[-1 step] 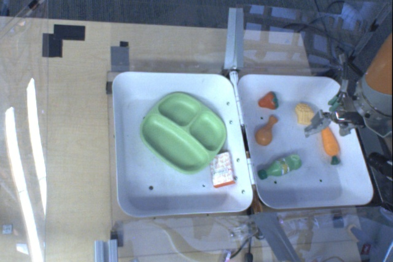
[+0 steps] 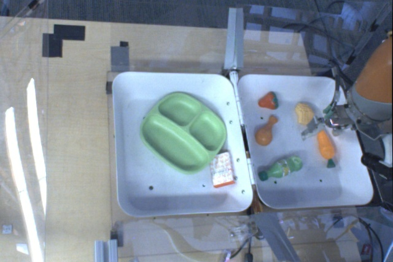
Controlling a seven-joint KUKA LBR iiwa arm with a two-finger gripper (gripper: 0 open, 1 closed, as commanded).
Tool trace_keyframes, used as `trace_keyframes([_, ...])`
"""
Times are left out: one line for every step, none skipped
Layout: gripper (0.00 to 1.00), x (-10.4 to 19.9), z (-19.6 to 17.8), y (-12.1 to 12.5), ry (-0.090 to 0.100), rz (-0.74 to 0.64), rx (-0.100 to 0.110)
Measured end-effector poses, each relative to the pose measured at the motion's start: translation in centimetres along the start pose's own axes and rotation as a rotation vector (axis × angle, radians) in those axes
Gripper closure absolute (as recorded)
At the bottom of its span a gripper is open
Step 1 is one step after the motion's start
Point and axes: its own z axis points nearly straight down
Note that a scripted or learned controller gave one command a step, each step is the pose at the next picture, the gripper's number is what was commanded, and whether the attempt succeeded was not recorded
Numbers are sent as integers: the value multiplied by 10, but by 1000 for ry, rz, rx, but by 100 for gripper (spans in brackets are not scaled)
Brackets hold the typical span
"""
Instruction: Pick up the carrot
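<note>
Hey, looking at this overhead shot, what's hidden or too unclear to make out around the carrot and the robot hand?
- Hand: small and blurred in the camera view; whether it touches the orange carrot with a green tip is unclear.
- Grey arm with an orange band: cut off by the right edge.
- Small printed packet in the left white bin: label too small to read.

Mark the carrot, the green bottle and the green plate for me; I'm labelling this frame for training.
carrot [image 2: 325, 145], camera view, middle of its orange body.
green bottle [image 2: 284, 168], camera view, middle of its body.
green plate [image 2: 183, 131], camera view, the ridge where its compartments meet.
</note>
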Motion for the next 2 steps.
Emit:
trace_keyframes([0, -1, 33, -11, 5, 199, -8])
trace_keyframes([100, -1, 24, -7, 4, 195, -13])
